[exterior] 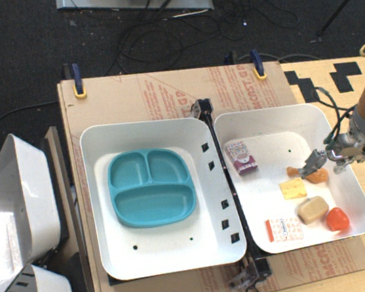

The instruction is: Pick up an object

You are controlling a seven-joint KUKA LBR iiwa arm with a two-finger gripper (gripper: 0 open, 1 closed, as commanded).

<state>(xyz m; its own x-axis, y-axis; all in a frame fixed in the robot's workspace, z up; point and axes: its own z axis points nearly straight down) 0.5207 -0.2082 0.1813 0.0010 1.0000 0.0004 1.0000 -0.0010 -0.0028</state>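
A: Where is the tool point(315, 163)?

B: It reaches over the right edge of the right bin point(258, 121), low over the bin floor. Its fingers look closed on a small orange-brown food piece point(317, 176); whether that piece is truly pinched or only lying under the tips cannot be told.

A: And what lies around it?

B: A second bit of the same orange colour point(294, 172) sits just to the left of the tool. A yellow cheese-like block point(293, 189) lies just below that, toward the bin's front edge. Nearer the front right corner sit a tan bread roll point(312, 209) and, touching its right side, a red tomato-like ball point(337, 219). A flat white and red packet point(284, 229) lies by the front edge, left of the roll. A small purple and white carton point(241, 156) lies near the bin's left wall, well apart from the tool.

A: The other bin?

B: The left bin point(104, 204) holds a teal divided plate point(151, 186) in its middle. Both bins rest on the brown tabletop point(162, 91).
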